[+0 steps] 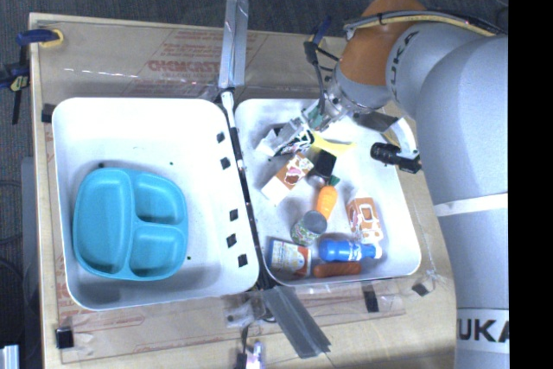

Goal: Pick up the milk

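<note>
Gripper (294,136) low in the right bin (406,212), finger state indiscernible, just above the milk (289,175), which lies unlifted among clutter; grasp and lift remain.

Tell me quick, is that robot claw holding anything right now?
Gripper: low over the right bin's back corner; open, shut or holding, it cannot be told.

The milk (292,174) is a small carton, white with a red and brown printed face, lying tilted on its side. It sits right of the frame's centre, in the upper middle of the right bin (406,225), just above and left of the carrot (326,201).
</note>
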Available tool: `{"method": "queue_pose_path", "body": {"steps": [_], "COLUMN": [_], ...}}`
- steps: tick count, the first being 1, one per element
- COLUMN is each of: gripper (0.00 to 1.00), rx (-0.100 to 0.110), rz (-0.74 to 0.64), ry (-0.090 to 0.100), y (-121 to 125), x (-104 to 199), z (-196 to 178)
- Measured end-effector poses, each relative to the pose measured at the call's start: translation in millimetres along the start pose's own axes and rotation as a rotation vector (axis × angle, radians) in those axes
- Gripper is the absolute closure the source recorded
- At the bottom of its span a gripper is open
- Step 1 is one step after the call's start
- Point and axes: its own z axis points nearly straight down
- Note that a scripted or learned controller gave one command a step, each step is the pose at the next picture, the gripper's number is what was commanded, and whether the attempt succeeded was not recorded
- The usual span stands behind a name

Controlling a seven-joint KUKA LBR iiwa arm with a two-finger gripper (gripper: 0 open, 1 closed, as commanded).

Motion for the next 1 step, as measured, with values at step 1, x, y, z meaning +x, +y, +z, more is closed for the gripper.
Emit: {"method": "queue_pose_path", "body": {"steps": [1], "gripper": [0.00], "rx": [-0.002], "rz": [0.013], "ry": [-0.016], "y": [6.2], "x": [11.0], "z": [-0.6]}}
